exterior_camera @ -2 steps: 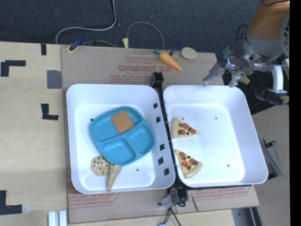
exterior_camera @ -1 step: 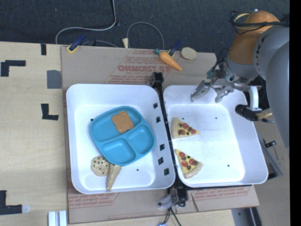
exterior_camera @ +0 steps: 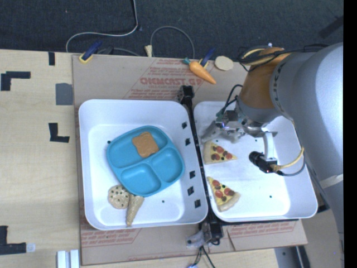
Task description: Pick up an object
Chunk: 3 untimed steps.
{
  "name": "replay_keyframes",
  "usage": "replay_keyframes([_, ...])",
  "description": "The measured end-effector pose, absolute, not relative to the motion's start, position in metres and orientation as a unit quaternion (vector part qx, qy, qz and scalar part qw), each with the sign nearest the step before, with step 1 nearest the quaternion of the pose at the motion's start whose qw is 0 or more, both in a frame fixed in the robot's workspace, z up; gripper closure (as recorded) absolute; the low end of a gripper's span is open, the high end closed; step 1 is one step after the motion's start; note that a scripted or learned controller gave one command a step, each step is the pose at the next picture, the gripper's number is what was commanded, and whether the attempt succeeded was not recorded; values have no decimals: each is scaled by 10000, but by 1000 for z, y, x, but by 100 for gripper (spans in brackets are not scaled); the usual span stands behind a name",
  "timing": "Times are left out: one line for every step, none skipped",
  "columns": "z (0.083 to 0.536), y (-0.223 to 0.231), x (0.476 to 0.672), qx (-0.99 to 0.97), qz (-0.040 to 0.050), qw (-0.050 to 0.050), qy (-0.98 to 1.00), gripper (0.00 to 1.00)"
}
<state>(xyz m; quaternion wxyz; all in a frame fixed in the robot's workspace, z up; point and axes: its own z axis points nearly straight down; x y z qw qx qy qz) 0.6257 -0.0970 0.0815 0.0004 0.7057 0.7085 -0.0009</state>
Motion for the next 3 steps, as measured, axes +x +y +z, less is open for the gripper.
replay_keyframes([85,-104,670,7059,6,12,7083,0])
replay_keyframes([87,-117,595,7074,11,25,7068,0])
replay_keyframes([88,-116,549,7068,23,46,7074,0])
